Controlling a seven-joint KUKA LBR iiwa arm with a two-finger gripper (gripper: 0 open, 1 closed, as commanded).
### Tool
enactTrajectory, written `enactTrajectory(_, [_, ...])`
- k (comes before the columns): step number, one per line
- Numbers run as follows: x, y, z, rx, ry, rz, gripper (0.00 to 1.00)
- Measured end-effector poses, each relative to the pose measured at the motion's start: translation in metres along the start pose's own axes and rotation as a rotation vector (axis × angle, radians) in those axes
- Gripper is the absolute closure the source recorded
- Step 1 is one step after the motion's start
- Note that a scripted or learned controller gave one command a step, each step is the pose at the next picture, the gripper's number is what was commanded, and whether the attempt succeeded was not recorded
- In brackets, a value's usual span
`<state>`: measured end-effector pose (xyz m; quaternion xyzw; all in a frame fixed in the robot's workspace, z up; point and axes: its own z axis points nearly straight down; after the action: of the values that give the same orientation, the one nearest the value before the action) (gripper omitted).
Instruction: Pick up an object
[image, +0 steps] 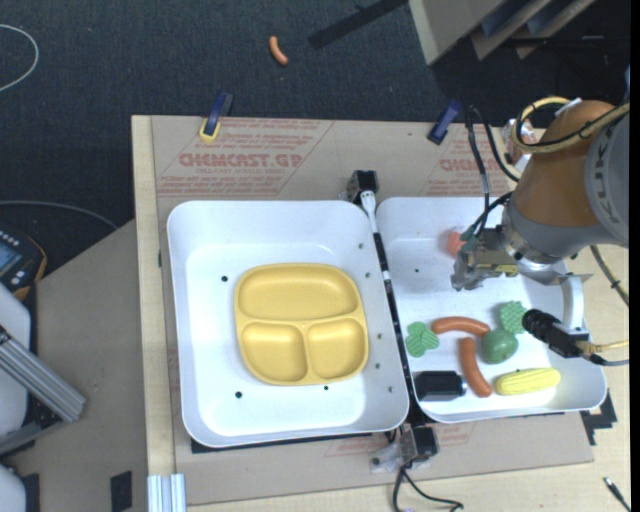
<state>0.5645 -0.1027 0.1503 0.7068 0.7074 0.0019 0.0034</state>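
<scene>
Toy foods were what you had to choose from, all small plastic pieces gathered toward the near edge of the right bin: two orange-red sausages, one lying crosswise and one pointing to the near edge; a yellow corn cob at the near right corner; a round green vegetable; two leafy green pieces; and a black block by the near edge. You could also see one small red piece just beside the gripper. That gripper hung over the bin's middle, toward its far edge, with the foods lying apart from it on the near side. Whether its jaws were apart or together, you could not tell. The left bin carried one yellow three-compartment plate.
</scene>
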Motion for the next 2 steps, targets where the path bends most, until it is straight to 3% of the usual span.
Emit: enactTrajectory(2, [-0.003, 0.011, -0.077, 0.001, 0.001, 0.000, 1.00])
